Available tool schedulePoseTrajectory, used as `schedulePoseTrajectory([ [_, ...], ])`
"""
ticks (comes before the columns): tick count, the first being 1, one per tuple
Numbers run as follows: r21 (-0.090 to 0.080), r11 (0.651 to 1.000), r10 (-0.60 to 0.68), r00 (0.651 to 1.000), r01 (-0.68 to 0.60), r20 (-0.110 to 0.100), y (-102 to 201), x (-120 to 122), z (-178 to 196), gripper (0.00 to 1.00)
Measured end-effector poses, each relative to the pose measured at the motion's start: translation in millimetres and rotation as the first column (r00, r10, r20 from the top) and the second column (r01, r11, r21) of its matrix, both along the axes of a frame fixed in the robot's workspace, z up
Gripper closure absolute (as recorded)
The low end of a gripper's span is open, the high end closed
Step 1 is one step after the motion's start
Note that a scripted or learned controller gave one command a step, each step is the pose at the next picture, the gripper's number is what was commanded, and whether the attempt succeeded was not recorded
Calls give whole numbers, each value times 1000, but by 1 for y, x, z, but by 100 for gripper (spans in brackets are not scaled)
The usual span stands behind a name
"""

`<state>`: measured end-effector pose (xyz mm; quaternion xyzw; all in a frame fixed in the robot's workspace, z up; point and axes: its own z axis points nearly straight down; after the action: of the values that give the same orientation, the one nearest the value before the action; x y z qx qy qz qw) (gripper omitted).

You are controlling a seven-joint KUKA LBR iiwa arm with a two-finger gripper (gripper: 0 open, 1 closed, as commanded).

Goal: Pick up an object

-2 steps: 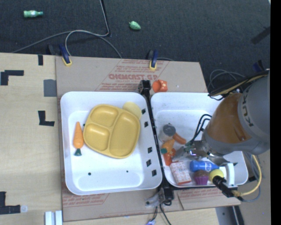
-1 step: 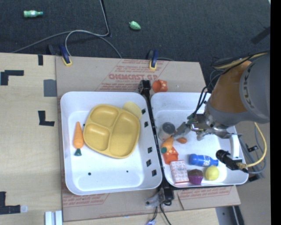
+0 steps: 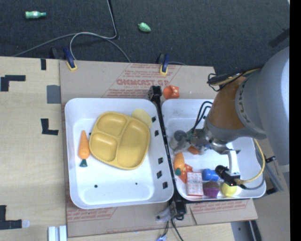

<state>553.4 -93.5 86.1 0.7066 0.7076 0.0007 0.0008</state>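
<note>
Arm (image 3: 263, 103) fills the right side, grey shell with the orange band above the wrist, reaching down into the right bin (image 3: 183, 110). Pincer (image 3: 193, 141) sits low near that bin's left-middle, just beside a small orange object (image 3: 194, 150); can't tell whether it is open or closed, and can't see anything held.

Right bin contents, front half: orange toy (image 3: 179, 162) by the divider, red-and-white packet (image 3: 194, 183), blue piece (image 3: 210, 175), purple piece (image 3: 211, 190), yellow ball (image 3: 229, 189). All clustered, several touching.

Left bin (image 3: 75, 188): yellow divided plate (image 3: 120, 140), tilted, resting over the centre; pale yellow item (image 3: 141, 116) poking out at its back-right edge. Toy carrot (image 3: 83, 147) lies left of the plate, green end toward the front.

Orange-red object (image 3: 171, 92) sits on the cardboard (image 3: 136, 82) behind the bins, outside both. Two clamps (image 3: 70, 61) (image 3: 163, 65) hold the cardboard's back edge to the surface (image 3: 23, 141). Two green bits (image 3: 35, 14) (image 3: 145, 27) lie on the dark floor beyond.
</note>
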Motion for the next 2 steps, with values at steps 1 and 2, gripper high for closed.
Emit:
schedulePoseTrajectory([
  [1, 0, 1000, 1, 1000, -1, -1, -10, 30, 0, 0],
  [2, -2, 1000, 1, 1000, -1, 2, -10, 31, 10, 100],
])
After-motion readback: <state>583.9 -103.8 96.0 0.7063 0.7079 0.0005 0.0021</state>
